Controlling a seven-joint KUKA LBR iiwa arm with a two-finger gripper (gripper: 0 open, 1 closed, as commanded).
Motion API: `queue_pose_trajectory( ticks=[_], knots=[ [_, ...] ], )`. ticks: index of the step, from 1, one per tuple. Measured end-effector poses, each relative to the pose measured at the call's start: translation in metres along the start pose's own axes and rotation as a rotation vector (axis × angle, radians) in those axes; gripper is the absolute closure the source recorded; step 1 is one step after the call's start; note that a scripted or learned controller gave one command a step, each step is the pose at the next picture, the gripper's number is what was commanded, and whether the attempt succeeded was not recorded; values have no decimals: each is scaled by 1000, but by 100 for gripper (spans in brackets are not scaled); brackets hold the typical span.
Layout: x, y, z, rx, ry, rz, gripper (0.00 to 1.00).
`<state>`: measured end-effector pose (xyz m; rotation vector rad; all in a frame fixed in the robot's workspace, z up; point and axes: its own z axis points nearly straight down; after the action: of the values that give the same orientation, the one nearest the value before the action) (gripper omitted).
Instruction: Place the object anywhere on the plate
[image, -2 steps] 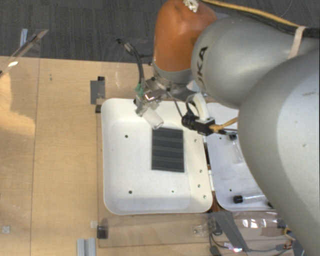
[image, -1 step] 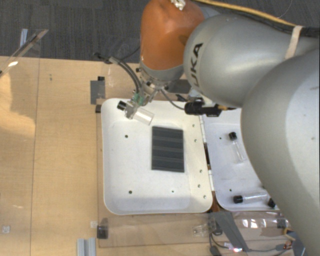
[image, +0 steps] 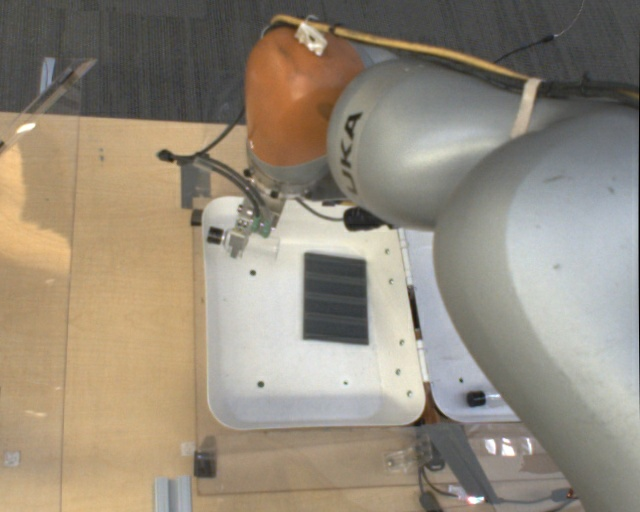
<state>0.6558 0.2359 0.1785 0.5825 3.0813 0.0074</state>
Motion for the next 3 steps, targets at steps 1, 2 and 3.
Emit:
queue_pose_trajectory(
  ticks=[1,2,3],
  knots=[
    [-7,3,-56,-3,-4,-229,100],
    [-10,3,-67,-1,-2,56,100],
    [-2,-8,-93,-3,-6,-702,100]
  ],
)
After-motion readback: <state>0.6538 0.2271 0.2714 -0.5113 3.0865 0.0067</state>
